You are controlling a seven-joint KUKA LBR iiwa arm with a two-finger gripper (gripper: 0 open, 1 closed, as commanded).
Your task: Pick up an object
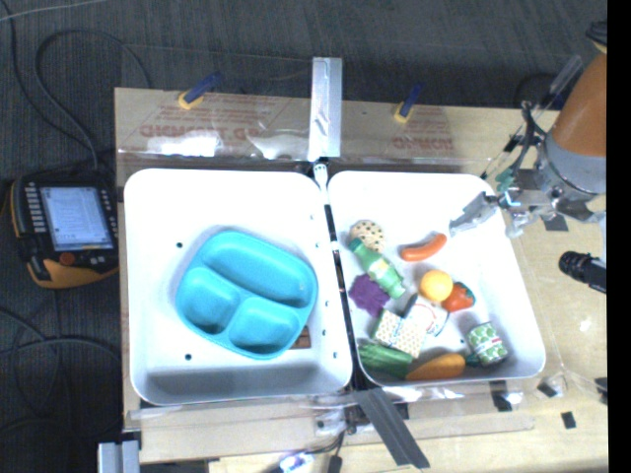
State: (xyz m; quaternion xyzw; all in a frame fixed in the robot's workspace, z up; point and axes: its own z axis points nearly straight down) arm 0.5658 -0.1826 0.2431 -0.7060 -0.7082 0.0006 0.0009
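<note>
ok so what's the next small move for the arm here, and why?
Probably swing the tool left and down over the red chili. The tool sits at the right bin's upper right edge, above the toys, with nothing between its fingers. The chili is the nearest item and lies apart from the crowded pile lower in the bin, so it looks the easiest pick.

Fixed overhead camera (slanted), both bins (138, 264)
</note>
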